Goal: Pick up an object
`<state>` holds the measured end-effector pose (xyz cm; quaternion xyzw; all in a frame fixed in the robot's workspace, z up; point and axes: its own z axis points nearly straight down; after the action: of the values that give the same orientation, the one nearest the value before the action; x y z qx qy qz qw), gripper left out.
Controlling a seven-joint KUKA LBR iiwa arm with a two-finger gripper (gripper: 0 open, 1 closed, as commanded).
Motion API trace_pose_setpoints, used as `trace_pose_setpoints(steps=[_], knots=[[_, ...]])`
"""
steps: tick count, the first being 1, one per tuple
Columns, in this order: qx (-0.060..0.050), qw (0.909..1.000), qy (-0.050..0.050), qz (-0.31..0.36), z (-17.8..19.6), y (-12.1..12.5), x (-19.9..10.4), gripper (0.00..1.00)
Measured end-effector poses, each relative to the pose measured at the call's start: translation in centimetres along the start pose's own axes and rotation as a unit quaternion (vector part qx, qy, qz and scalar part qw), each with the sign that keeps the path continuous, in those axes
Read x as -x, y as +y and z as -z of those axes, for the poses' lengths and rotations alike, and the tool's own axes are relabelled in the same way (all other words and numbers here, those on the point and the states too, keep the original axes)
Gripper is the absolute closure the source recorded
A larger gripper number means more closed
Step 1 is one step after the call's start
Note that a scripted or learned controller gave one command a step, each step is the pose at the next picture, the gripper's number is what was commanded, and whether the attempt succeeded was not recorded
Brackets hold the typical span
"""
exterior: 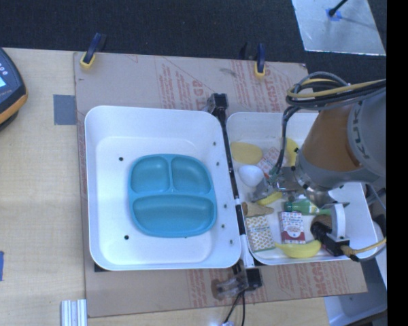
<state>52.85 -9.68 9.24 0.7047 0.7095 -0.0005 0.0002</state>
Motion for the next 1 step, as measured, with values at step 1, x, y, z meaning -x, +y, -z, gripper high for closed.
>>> trace_pose_setpoints(steps=[1], knots=[[-0.001,1.0000,0.000,0.000,-0.04,0.75,-0.44,0.00]])
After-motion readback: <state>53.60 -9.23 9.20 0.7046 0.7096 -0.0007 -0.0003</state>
